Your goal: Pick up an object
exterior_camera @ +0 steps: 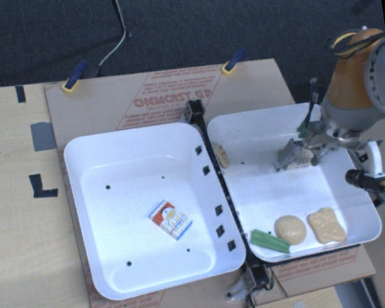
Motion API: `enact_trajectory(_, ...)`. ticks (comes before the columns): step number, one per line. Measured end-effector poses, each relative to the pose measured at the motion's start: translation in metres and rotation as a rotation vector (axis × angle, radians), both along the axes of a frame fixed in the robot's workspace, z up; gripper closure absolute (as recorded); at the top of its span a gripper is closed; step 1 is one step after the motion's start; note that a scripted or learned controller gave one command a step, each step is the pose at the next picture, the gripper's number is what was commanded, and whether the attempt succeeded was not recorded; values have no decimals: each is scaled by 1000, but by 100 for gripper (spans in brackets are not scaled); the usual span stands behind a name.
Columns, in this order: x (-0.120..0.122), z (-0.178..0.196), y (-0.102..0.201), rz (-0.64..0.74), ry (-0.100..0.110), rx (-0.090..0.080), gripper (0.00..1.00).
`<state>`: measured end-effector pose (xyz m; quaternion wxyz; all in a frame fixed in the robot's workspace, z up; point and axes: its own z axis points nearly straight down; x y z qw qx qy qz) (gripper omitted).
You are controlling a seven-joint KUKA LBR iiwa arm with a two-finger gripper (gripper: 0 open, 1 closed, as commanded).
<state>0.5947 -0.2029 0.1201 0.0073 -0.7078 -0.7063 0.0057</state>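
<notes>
Since the round tan bun [290, 229] near the right bin's [259, 122] front wall looks light and soft, a gentle pinch across its middle should do. A green piece [270, 241] and tan slice [326, 226] flank it closely. Gripper [292, 158] hovers farther back; its opening is unreadable.

— What lies near the pincer [292, 157]?
— Below it, close together: a green stick [270, 241], a round beige lump [290, 229], a tan slab [326, 226], perhaps bread.
— And farther left?
— A small red-white-blue packet [171, 219], flat, tilted.
</notes>
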Motion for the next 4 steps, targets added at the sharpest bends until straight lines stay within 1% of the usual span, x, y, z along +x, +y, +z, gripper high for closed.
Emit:
enact_trajectory(1,48,-37,14,5,-20,-9,0)
enact_trajectory(2,50,-23,15,5,-29,-7,100)
enact_trajectory(3,50,-23,15,6,-29,-6,0)
enact_trajectory(4,76,53,62,9,-20,-2,0)
